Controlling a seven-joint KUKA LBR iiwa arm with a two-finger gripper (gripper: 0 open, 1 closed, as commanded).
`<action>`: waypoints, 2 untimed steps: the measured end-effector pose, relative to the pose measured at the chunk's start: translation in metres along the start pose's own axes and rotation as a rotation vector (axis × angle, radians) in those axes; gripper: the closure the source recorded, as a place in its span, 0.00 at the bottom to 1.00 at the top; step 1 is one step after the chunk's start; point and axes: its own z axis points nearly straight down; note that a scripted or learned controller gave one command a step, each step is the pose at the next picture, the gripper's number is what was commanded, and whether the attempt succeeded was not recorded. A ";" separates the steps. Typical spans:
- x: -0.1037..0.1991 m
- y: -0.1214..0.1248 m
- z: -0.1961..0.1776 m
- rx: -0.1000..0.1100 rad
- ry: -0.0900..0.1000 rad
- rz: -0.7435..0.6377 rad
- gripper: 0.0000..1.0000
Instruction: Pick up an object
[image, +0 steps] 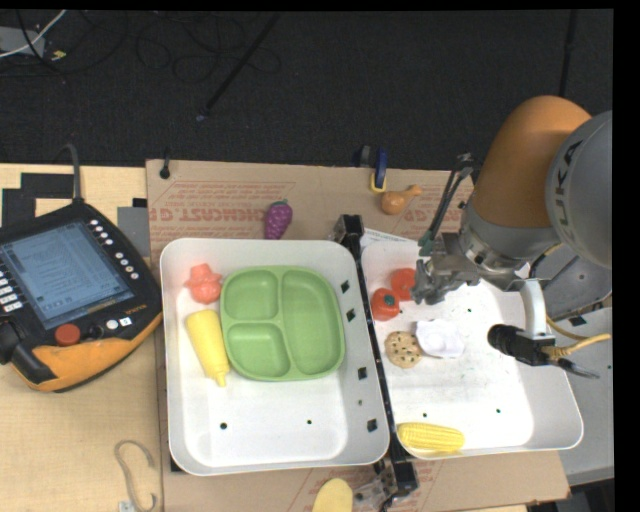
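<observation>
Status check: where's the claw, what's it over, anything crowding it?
Claw low in right bin, grip state unclear. Beside red tomato; nothing seen held. Cookie and white lump close below it.

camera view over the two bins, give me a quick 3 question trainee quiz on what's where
1. True or false: the green divided plate lies in the left bin.
2. Which item sits at the front edge of the right bin? A) corn cob B) cookie C) yellow bottle
3. Fill in: the pincer hangs over the ____ bin, close to the red tomato.

Key
1. True. The yellow bottle and a pink toy lie beside the plate in that bin.
2. A. The corn cob is at the front edge; the cookie lies nearer the middle, next to a white crumpled item.
3. right
</observation>
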 end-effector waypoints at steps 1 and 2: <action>0.043 0.031 -0.006 -0.001 -0.001 0.000 1.00; 0.075 0.065 0.018 0.001 -0.002 0.002 1.00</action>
